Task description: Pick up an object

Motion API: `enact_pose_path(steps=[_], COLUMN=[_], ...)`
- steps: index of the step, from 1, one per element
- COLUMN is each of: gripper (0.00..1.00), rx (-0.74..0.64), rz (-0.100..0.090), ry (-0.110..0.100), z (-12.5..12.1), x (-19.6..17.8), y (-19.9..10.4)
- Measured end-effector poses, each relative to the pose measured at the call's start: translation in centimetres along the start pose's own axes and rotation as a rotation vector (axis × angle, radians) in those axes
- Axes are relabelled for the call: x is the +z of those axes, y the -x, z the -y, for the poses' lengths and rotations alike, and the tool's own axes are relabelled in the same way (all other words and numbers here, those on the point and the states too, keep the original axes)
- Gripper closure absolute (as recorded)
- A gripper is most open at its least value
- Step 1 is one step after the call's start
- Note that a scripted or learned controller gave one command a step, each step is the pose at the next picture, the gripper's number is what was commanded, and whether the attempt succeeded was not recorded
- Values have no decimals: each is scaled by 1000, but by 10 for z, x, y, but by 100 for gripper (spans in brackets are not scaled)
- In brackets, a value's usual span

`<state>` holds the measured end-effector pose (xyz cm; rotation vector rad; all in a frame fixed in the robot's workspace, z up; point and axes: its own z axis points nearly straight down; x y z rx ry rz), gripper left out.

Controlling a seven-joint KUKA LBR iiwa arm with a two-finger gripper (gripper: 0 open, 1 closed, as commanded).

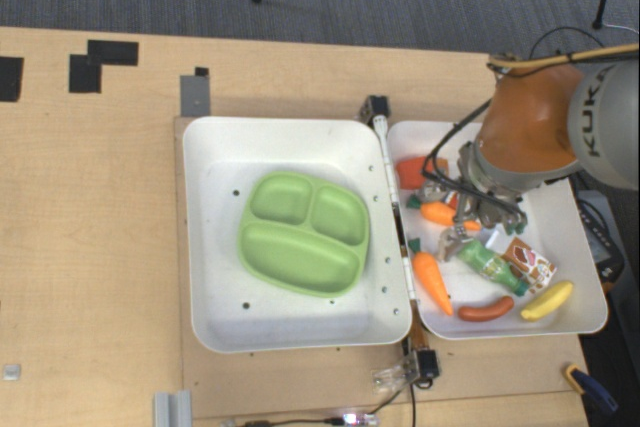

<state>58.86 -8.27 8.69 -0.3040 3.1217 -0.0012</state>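
Listing left to right: green divided plate (303, 233) centred in left bin (215, 315); right bin (585, 315) piled with toy food for picking, carrot (432, 281) at seven o'clock; end effector (470, 233) above pile, grip unreadable.

Dark letters "KU", cut off by the frame's right edge, are showing on the grey arm (605, 130) at upper right. The small printed carton (527, 263) at lower right is bearing markings too small to read.
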Motion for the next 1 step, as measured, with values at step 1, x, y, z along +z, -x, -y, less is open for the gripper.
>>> enact_pose_path(steps=[1], gripper=[0], rx=[0], rz=[0], ry=[0], z=[0], x=[0], y=[0])
